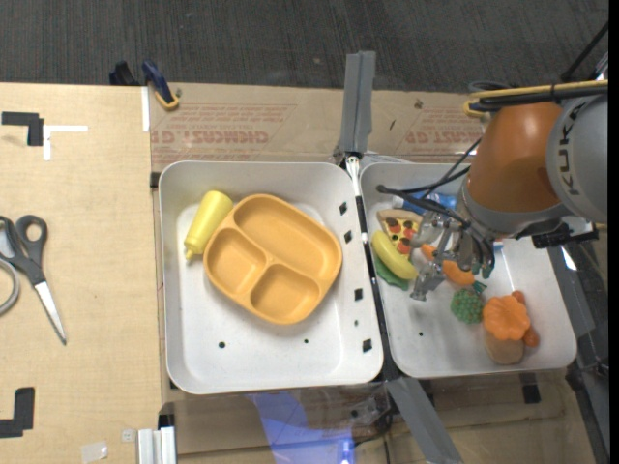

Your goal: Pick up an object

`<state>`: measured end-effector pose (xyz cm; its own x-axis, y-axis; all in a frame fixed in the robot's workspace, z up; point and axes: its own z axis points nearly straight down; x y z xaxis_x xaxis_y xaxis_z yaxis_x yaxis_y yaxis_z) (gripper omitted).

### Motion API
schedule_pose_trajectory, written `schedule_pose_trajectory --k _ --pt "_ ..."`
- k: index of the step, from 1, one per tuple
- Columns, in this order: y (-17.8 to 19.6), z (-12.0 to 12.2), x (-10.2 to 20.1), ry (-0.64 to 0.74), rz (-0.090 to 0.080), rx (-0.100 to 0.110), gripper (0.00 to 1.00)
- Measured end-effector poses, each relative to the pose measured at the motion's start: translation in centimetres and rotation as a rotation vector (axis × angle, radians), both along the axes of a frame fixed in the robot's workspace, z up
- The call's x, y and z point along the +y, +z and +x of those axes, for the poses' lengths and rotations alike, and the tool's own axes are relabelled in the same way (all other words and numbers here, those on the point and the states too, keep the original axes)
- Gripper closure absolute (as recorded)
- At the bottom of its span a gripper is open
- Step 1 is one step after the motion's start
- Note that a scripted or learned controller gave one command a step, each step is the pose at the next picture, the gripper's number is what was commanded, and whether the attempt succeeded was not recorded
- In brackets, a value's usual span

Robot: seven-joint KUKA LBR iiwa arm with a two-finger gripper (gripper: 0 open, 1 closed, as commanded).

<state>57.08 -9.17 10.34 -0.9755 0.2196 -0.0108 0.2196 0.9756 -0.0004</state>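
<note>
Two white bins sit side by side. Nearest in the right bin point(426, 356) lie an orange toy point(506, 317) and a green broccoli piece point(468, 304); beyond them the gripper point(432, 276) hangs low beside a yellow banana point(392, 255) and a pizza slice point(397, 227), whether gripping anything I cannot tell. The left bin point(193, 356) holds an orange divided plate point(273, 257) and yellow bottle point(207, 222)

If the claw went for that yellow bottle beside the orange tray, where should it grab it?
Probably across the middle of the yellow bottle, coming straight down from above. It lies on its side in the left bin, slanted, cap end toward the near-left. Its right flank touches the orange tray, so the fingers would need to straddle its width carefully there.
</note>
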Motion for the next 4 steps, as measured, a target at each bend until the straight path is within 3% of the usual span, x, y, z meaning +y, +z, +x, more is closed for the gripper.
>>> schedule_pose_trajectory --k 1,2,3,4 --pt "1.0 0.1 0.0 0.003 -0.002 -0.004 1.00" --pt "1.0 0.1 0.0 0.003 -0.002 -0.003 0.00" --pt "-1.1 -3.6 -0.3 -0.073 0.003 0.009 0.00" --pt "-1.0 0.4 -2.7 -0.015 0.001 0.005 0.00"
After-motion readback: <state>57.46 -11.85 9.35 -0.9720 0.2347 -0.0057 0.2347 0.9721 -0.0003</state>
